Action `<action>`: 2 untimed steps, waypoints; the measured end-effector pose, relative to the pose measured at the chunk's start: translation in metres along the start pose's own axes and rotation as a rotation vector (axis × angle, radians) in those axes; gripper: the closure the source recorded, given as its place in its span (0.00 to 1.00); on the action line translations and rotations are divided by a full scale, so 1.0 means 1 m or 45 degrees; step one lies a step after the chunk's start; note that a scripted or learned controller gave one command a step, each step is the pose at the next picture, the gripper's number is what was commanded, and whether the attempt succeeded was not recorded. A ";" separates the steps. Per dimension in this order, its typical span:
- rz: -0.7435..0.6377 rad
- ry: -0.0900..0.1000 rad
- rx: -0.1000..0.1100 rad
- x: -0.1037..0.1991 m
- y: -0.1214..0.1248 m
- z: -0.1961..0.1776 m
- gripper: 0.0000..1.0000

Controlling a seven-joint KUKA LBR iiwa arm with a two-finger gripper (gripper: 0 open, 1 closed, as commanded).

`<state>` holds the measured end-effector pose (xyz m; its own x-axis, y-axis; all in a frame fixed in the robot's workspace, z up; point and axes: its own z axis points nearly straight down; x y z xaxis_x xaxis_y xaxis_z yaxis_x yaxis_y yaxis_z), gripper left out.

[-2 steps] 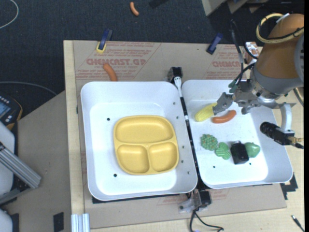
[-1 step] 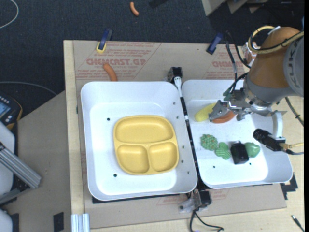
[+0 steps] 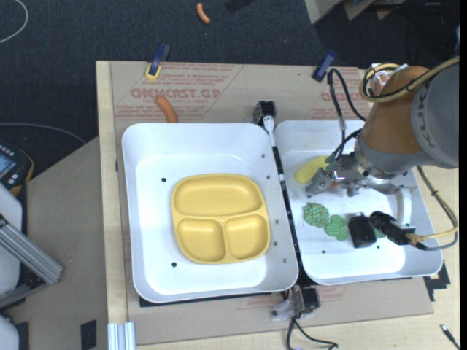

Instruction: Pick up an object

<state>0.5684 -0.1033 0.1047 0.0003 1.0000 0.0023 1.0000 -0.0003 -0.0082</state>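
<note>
Gripper (image 3: 330, 179) shown low in the right-hand bin (image 3: 350, 262), just beside the yellow object (image 3: 309, 170); its state cannot be told. No object is seen lifted; grasping apparently remains.

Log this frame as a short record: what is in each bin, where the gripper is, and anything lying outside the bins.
left bin: one yellow divided plate, three compartments
right bin: yellow banana-shaped piece near the far left; two green lumpy pieces side by side in the middle
gripper: low over the right bin, beside the yellow piece; no hold visible
outside bins: orange piece on bench; orange piece on floor
</note>
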 end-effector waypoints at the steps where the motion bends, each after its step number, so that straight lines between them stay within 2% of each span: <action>1: -0.001 -0.001 -0.003 0.001 -0.001 0.022 0.00; 2: 0.002 -0.002 -0.010 0.000 0.000 0.009 1.00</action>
<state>0.5688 -0.1032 0.0953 0.0021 1.0000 0.0005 1.0000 -0.0021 -0.0003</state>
